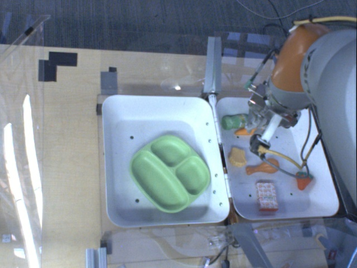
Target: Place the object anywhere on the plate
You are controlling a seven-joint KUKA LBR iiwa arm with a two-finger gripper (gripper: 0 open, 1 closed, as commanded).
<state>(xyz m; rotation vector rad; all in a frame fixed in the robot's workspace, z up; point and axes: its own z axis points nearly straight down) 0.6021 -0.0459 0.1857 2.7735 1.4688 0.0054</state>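
Evidently at the picking stage, not yet the placing: hangs low over the right bin [293, 205], with the gripper [252, 126] down among toy foods in the far left part, just beside a small orange piece [243, 132] and near a green item [233, 121]. Cannot tell whether the claw is apart, together or clamped on anything, since the wrist hides it from this slant. Cannot say for sure which thing is meant either; by nearness, probably the small orange piece, lying on the bin floor. Next calls for a sure hold, a lift clear of the bin wall, a carry leftward to the green sectioned plate [170, 173] in the left bin [122, 127], and a release into any hollow. Reaches in from the right, orange band [293, 60] high, wrist angled down and leftward. Also lying nearby: a tan chunk [238, 157], an orange drumstick-like piece [262, 169], a red-and-white packet [266, 196].
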